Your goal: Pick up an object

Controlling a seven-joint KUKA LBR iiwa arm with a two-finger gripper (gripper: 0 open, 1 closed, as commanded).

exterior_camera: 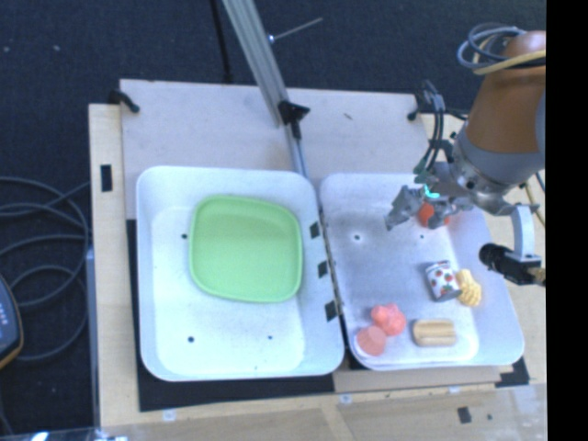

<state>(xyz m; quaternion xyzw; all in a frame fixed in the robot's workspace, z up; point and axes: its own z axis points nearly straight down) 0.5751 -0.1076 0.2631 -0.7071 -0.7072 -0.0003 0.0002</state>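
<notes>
While the smooth green plate [246,248] is lying flat in the left bin [156,274], the gripper [424,206] is hovering over the right bin [367,209], apparently clenching a small red-orange object [426,215]. The glossy, rounded piece is risking slipping free, and lumpy toy foods [441,283] are sitting nearby.

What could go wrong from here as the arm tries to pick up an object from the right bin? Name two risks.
1. The tool sits at the bin's far side, apart from the toys at the near edge, so a close here could catch nothing.
2. The white block touches the yellow piece; grabbing one may drag or knock the other.
</notes>
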